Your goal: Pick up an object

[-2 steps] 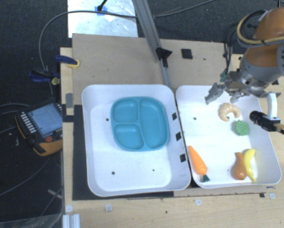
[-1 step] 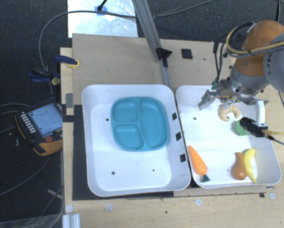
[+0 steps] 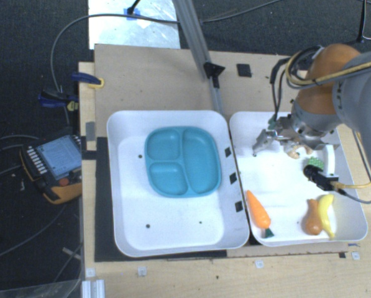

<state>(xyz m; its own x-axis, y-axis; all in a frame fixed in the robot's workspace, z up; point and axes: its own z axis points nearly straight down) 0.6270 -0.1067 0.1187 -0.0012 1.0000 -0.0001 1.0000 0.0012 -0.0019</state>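
Note:
My gripper (image 3: 266,136) hangs over the upper left part of the right bin (image 3: 284,185), its fingers open with nothing between them. A small beige object (image 3: 294,150) lies just to its right, partly under the wrist. An orange carrot (image 3: 258,210) lies at the bin's lower left. A yellow banana (image 3: 326,213) and an orange-brown pear-shaped toy (image 3: 311,220) rest together at the lower right. A green item (image 3: 315,164) sits by the right wall, with a black part of the arm in front of it.
The left bin (image 3: 129,197) holds a blue divided plate (image 3: 183,161). A grey pole (image 3: 194,33) slants across the bench behind the bins. Cables and a handheld pendant (image 3: 56,163) lie on the floor at the left.

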